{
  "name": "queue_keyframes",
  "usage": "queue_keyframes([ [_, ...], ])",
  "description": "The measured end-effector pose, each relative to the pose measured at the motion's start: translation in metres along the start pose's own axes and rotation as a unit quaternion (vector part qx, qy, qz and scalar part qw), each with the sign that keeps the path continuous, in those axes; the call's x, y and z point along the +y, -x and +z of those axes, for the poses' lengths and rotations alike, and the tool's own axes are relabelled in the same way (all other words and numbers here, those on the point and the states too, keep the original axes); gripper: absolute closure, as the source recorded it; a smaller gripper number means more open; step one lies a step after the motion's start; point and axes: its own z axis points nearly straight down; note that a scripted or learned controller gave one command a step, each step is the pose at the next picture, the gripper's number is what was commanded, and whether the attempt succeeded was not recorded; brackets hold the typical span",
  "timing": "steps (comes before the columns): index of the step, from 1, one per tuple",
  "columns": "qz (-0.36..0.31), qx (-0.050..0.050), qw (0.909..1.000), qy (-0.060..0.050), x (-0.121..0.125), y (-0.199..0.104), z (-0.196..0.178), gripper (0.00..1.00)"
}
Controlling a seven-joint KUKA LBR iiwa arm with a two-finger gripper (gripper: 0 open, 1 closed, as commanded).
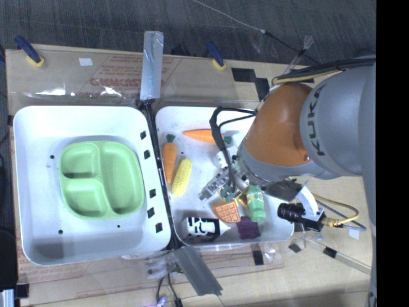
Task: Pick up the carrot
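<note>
The carrot (169, 162) lies at the left wall of the right bin (192, 117), beside the corn cob (182, 176), not yet lifted. The gripper (220, 187) hangs near it over the bin's middle; whether it is open I cannot tell.

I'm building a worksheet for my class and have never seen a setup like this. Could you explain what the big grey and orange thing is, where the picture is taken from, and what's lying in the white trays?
The picture comes from one camera fixed above a bench, looking down at a slant. The big grey machine with the orange band is a robot arm reaching in from the right; its gripper hangs low over the right bin. That bin holds toy food: two carrots, a corn cob, a waffle, a green bottle and a purple piece. The left bin holds a green divided plate. Nothing is visibly held.
</note>
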Motion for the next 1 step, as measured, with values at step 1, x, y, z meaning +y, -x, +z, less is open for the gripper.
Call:
queue_keyframes([
  [1, -0.034, 0.003, 0.9994, -0.004, -0.0339, 0.0387, 0.0807, 1.0],
])
